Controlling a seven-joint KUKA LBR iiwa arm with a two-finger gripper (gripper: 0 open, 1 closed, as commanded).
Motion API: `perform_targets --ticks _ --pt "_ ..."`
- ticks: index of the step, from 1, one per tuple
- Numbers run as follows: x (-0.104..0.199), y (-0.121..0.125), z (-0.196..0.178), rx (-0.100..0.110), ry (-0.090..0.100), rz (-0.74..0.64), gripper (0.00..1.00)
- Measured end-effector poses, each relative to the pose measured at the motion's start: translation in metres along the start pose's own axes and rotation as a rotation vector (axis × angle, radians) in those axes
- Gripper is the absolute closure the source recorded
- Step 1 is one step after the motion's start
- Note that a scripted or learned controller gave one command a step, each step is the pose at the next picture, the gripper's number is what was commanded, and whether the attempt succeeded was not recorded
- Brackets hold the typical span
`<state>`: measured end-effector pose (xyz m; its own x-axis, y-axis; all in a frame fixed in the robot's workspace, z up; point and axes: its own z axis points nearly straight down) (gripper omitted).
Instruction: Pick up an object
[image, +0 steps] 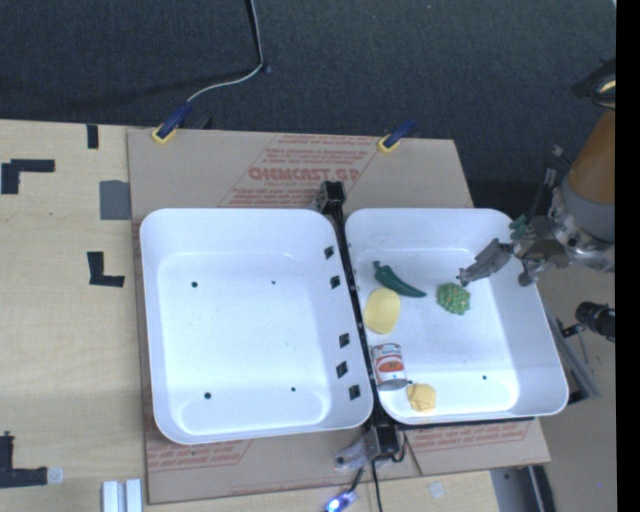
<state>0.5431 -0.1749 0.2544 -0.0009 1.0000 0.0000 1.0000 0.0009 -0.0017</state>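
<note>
Camera view: fingers (470, 274), spread I cannot tell, hover just above green broccoli (453, 298) in right bin (530, 330).

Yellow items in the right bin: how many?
2. A lemon lies by the divider under the green pepper; a smaller yellow piece sits at the near edge beside the can.

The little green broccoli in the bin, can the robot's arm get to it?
Probably yes. The gripper hangs just beside the broccoli in the right bin, with bare bin floor around it. The green pepper and lemon lie apart, off to its other side.
</note>
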Motion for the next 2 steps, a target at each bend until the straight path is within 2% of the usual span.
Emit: perform_targets --ticks 1,2 --pt "0.001 0.000 -0.010 0.000 0.000 -0.002 1.00" --pt "-0.019 -0.006 -0.136 -0.014 -0.005 0.000 1.00"
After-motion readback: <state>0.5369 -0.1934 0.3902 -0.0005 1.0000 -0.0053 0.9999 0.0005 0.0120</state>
